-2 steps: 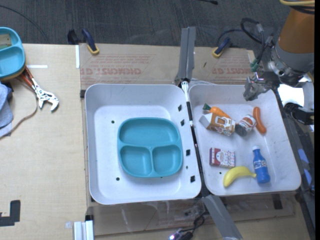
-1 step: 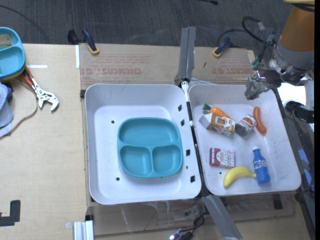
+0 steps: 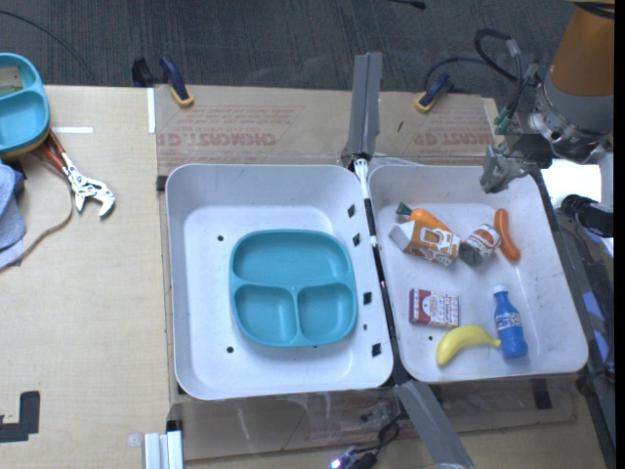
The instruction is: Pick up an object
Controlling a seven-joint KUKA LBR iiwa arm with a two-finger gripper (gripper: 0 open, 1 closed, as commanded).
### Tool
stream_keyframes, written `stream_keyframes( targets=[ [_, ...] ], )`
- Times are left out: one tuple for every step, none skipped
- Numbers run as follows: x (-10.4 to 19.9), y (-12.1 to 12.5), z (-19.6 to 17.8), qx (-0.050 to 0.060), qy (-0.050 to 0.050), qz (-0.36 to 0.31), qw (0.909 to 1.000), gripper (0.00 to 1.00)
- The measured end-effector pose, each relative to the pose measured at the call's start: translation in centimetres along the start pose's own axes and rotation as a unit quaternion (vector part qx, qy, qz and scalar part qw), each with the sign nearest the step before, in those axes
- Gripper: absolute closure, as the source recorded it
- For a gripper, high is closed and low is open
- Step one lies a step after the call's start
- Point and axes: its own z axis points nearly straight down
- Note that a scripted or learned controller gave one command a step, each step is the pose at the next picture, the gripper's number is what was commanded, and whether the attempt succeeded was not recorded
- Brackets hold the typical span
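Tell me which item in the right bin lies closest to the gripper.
The orange sausage, just below the gripper near the right bin's far right corner. The banana and blue bottle lie at the near edge.

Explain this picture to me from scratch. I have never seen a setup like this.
This is one photo from a camera fixed above a workbench, looking down at a slant. The grey and orange machine at the upper right is a robot arm; its grasping tool hangs over the far corner of the right bin. That bin holds toy groceries: a banana, a blue bottle, a sausage, a carrot, a small can and two little cartons. The left bin holds a teal divided plate. I see nothing held by the tool.
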Motion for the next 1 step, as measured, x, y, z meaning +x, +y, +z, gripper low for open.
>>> stream_keyframes(
  targets=[
    [1.43, 1.28, 2.87, -0.008, 0.002, 0.309, 0.9509, 1.0]
  ],
)
